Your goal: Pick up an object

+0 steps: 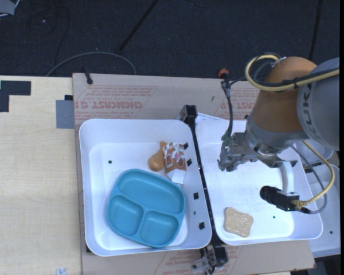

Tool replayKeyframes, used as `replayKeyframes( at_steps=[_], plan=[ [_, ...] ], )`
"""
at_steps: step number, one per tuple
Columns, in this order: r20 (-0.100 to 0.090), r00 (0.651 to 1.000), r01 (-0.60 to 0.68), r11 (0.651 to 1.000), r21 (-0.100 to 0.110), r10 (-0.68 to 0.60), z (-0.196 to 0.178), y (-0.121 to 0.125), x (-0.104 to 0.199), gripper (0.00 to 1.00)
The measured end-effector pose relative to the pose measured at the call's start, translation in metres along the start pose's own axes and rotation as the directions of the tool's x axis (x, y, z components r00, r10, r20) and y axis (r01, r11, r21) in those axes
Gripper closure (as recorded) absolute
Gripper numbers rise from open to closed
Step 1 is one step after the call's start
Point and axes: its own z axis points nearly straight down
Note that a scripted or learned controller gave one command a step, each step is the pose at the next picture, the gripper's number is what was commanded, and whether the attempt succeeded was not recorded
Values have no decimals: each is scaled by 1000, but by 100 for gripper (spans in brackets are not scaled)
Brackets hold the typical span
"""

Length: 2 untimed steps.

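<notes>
A blue divided plate [145,207] lies in the left bin [94,153], toward its front. Behind it sits a small brown and white figure [168,157] close to the bar between the bins. In the right bin [298,231], a flat beige cookie-shaped piece [238,222] rests near the front left corner. My gripper [228,160] hangs over the right bin's left half, behind the beige piece and apart from it. Nothing shows between its fingers.
A black bar [198,176] runs between the two bins. A black cylindrical part with yellow cable [281,198] hangs from the arm over the right bin. The bins stand on a cardboard sheet [120,99], with a light wooden bench top [28,176] to the left.
</notes>
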Motion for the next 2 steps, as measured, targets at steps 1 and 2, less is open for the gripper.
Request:
replayKeyframes(
  at_steps=[1, 2],
  plan=[
    [1, 1000, -1, 1000, 3, 1, 8, -19, 49, 100],
    [1, 1000, 0, 1000, 2, 0, -7, -45, 99, 100]
  ],
)
